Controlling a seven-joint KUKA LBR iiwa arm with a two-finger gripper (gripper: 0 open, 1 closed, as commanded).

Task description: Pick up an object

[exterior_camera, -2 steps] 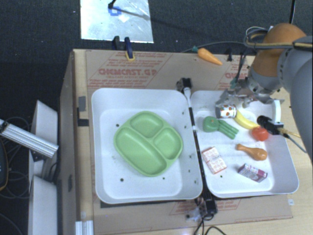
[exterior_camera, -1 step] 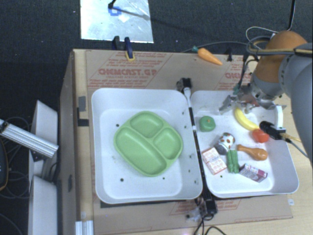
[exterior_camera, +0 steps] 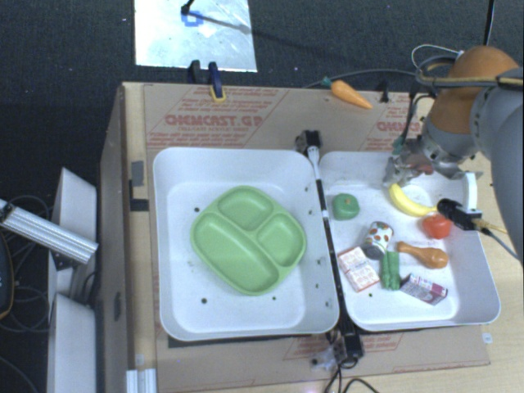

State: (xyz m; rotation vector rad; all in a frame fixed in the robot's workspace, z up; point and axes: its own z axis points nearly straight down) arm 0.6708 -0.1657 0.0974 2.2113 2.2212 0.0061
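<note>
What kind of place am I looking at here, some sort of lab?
Probably a robotics lab test bench. A grey arm reaches over two white bins, one holding a green divided plate, the other toy food such as a banana; loose cables trail around.

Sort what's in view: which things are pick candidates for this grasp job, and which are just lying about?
Job: gripper above the right bin, by the banana; tomato, green toy, orange drumstick, small carton.

Lying about: green divided plate in the left bin, carrot on the cardboard.
</note>
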